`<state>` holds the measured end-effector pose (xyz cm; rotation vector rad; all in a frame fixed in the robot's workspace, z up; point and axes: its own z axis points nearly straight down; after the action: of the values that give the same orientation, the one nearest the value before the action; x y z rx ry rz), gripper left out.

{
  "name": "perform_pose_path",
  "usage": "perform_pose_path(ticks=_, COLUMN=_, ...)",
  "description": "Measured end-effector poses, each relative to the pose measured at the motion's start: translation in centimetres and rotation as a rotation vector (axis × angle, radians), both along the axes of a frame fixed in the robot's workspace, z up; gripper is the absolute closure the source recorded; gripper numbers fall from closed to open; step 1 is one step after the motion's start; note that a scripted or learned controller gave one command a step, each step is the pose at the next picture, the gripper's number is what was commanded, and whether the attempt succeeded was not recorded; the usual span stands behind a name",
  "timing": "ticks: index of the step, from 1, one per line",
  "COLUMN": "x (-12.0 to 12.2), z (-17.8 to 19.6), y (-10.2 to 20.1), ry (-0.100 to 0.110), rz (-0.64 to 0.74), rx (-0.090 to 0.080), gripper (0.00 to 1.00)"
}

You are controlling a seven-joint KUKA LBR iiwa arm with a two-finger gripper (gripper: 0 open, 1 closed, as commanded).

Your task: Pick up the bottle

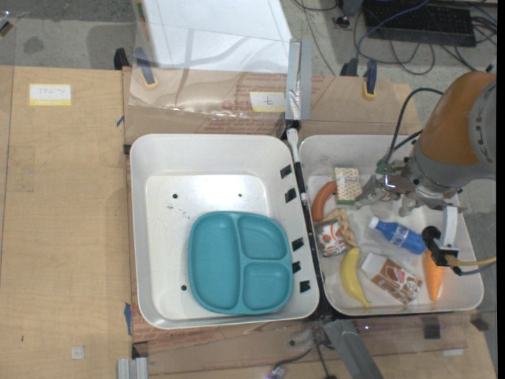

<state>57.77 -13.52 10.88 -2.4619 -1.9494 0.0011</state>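
Camera view: the bottle (399, 236), blue with a white cap, lies on its side in the right bin (472, 294), near its centre. The gripper (393, 186) hangs at the bottle's twelve o'clock, apart from it; whether it is spread or pressed together I cannot tell. The crowding is the hazard: a carrot (432, 275) lies at the bottle's four o'clock, a snack packet (395, 279) at six, a banana (353, 275) at seven. A lying bottle will likely roll, so an off-centre descent could nudge it away or catch a neighbour instead.

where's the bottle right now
The bottle lies on its side in the right bin, toward its right half, between the banana on its left and the carrot on its right.
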Motion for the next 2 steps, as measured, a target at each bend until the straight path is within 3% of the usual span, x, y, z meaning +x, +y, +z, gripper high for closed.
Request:
perform_pose_path(ticks=1, x=-5.0, z=-1.6, y=-3.6, ry=-0.004, rz=0.195, rx=0.000, gripper=0.00)
perform_pose_path(ticks=2, x=-8.2, z=-1.6, y=1.6, ry=-0.003, rz=0.333, rx=0.001, gripper=0.00)
